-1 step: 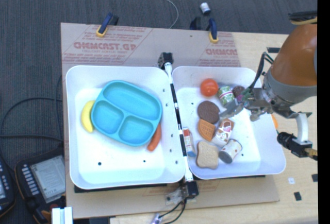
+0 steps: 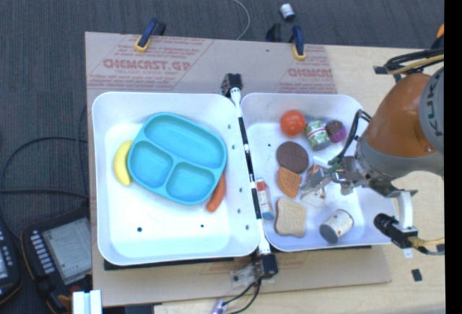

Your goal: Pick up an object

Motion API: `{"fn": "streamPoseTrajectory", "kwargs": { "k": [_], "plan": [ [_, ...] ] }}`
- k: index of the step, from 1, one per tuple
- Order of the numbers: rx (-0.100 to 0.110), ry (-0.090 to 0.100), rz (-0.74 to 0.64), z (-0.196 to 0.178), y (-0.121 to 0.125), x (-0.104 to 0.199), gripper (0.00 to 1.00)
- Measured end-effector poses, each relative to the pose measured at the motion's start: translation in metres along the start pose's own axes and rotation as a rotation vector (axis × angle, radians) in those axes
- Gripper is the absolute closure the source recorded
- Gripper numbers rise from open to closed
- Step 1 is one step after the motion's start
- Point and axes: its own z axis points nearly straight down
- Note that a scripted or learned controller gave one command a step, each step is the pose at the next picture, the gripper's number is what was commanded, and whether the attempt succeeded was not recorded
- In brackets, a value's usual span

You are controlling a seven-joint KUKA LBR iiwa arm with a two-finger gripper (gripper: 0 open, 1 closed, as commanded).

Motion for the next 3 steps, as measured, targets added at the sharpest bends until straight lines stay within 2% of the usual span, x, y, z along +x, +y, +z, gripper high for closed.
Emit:
{"fn": "streamPoseTrajectory", "kwargs": {
  "k": [1,2,3],
  "plan": [
    [-0.015,-0.006,0.002,0.037,-0.012,0.038,0.0],
    [-0.021,-0.006,0.003,0.025,-0.009,0.038,1.0],
    [-0.019,-0.006,0.002,0.026,-0.01,0.038,0.0]
  ]
}}
